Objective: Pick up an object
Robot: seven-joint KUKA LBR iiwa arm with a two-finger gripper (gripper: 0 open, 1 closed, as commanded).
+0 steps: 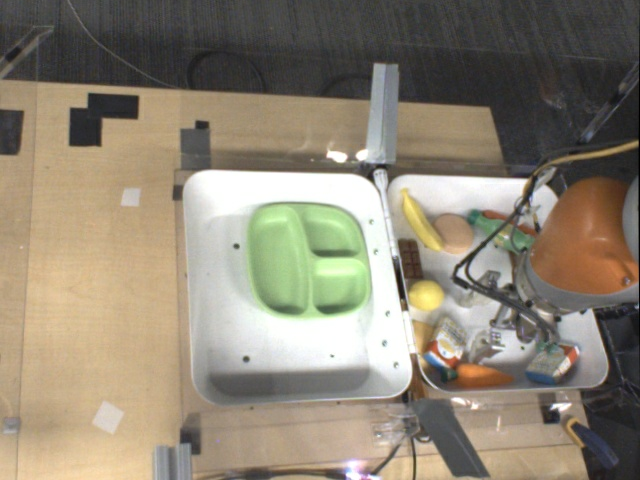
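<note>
Starting at the left: plain wooden worktop [90, 298], nothing there to take. Next, the left bin [215, 368], holding a green divided tray [305, 258] that lies flat in its middle, well apart from the arm. Better to ignore that one, being wide and low with no easy edge.

Moving on to the right bin [590, 368], crowded with small things. Along its left wall, a banana [422, 220] at the top, a dark chocolate bar [408, 258] under it, then a yellow lemon [426, 296]. Lower down, a small packet [447, 343] and an orange carrot [480, 375] beside the near wall.

Hanging over the lower middle of this bin, the gripper [500, 330], just above the carrot and right of the packet. Impossible to tell from here whether released or clenched; nothing seen held in it.

For doing the step well, probably best to choose the carrot or the packet, as the nearest. Come straight down over the middle of the chosen thing, and for the carrot close across its thin width, not along it. Keep away from the near wall, which may block the descent. Avoid pushing the neighbours, since the things lie near to one another. Lift slowly and check the grip before moving away.
</note>
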